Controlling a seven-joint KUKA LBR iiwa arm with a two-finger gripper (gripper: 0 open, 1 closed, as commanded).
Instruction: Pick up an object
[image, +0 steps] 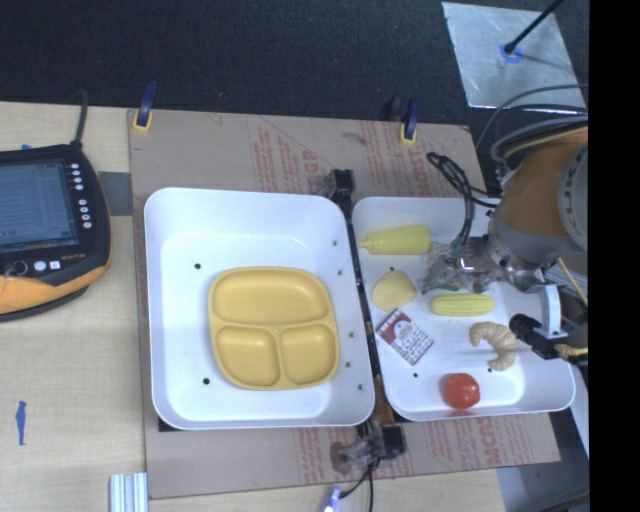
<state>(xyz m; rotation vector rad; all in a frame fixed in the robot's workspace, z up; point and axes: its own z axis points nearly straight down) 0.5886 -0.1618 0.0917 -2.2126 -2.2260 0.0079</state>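
– Worktop (80, 400) from the overhead camera view: pale wood, brown cardboard sheet (300, 150) on top, two white bins side by side on that. Anything in the left bin (170, 250)?

– Just a yellow divided plate (272, 326), three compartments, lying flat near the middle.

– And the right bin (560, 395)?

– Six small things, all apart from each other. Near the far wall, a long yellow piece (397, 240), possibly a banana or a cob, hard to tell. Below it, close to the wall shared with the left bin, a rounded yellow lump (393, 290). To the right of the lump, a yellow corn cob (462, 304) lying crosswise. Nearer the front, a small red and white card (405, 337), tilted. Right of the card, a curved tan piece (497, 346), croissant-like. At the front edge, a red tomato (460, 390).

– Whereabouts of the arm (535, 190)?

– Reaching in from the right, grey with the orange band, over the right bin's far right corner. End effector (455, 268) low over the bin, just above the corn cob in the picture and right of the long yellow piece.

– Open, closed, gripping something?

– Cannot tell; too blurred and dark at that spot. Nothing visibly held.

– Elsewhere on the worktop?

– Teach pendant (40, 230) at the far left, screen lit, orange underside. Two blue clamps (143, 105) on the cardboard's far edge.
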